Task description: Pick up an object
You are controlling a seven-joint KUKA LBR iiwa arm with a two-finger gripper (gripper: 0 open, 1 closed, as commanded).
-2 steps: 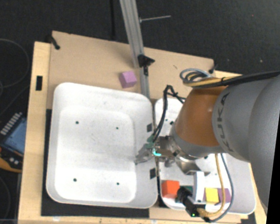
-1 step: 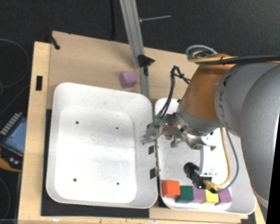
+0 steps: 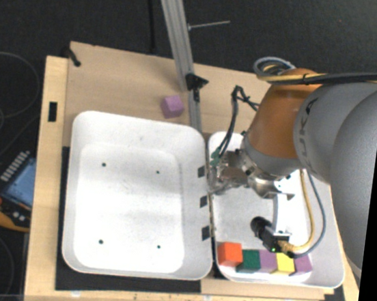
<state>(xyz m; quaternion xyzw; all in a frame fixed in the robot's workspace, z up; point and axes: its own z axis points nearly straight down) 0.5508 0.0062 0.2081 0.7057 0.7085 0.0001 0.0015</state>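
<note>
Bulking in from the right, grey arm (image 3: 342, 132) with its orange band, hanging low over the right bin (image 3: 323, 278); beside it, left bin (image 3: 134, 194), shallow and white, bare but for a few dark spots on its floor; both set on the wooden bench (image 3: 115, 81). Down at the wrist, gripper (image 3: 230, 176) near the right bin's left wall, close to the seam between the bins, too cluttered by cables and wrist hardware to tell whether open or closed, or whether anything is caught there; nothing recognisable as a block seen at it.

Lined up along the right bin's near edge, touching one another in a row: orange block (image 3: 231, 253), green block (image 3: 250, 260), purple block (image 3: 267, 261), yellow block (image 3: 285, 264), and a second purple block (image 3: 303, 263) at the far end; all resting on the bin floor, well apart from the gripper. Off on the bench beyond the left bin, lone purple cube (image 3: 172, 106).

By these signs, pick not yet accomplished; no block lifted; left to do: travel to the row, descend on one block, close, raise.
</note>
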